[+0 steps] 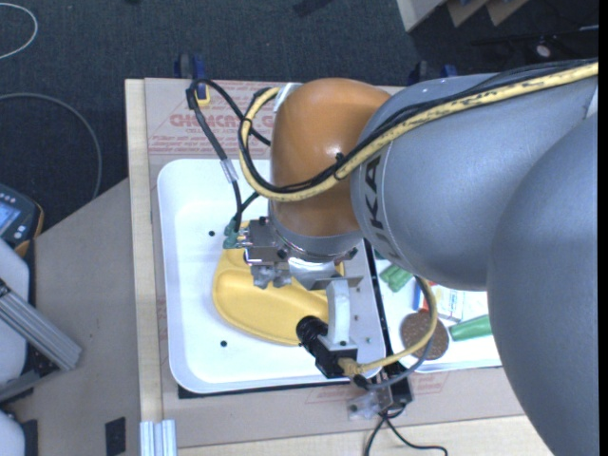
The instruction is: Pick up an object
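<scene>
Two white bins sit side by side. The left bin [180, 283] holds one yellow floppy object [249, 304] at its 4 o'clock. The right bin [475, 357] shows two green pieces [472, 328] and one brown disc [418, 332]. The arm [456, 169] hides the gripper; grip state cannot be told.

Arm shell [475, 179]: smooth grey painted metal, slight sheen. Orange band [318, 150]: glossy, smooth, with highlight. Left bin [180, 255]: smooth white plastic, semi-gloss. Yellow object [252, 302]: soft-looking, matt. Bench top [95, 283]: matt beige board, like cardboard. Floor [95, 55]: dark, rough carpet texture.
</scene>
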